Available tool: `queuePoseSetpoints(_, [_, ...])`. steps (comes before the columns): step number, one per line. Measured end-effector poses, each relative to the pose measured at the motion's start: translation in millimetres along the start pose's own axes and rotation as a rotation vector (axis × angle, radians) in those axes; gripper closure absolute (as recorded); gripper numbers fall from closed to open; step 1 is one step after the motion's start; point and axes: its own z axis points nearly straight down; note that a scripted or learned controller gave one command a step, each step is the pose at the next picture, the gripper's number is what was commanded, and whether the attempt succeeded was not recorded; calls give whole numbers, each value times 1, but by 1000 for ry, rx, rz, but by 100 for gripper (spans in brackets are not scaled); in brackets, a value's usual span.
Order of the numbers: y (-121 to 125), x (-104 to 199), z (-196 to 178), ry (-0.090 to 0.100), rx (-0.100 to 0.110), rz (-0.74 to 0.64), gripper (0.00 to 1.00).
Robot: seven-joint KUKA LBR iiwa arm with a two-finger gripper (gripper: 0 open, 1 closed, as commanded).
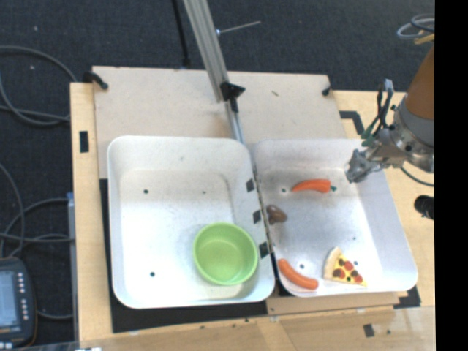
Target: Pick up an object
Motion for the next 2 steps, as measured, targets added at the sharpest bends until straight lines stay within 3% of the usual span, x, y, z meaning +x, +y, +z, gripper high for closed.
queuePoseSetpoints(2, [17, 106, -1, 2, 6, -3, 100])
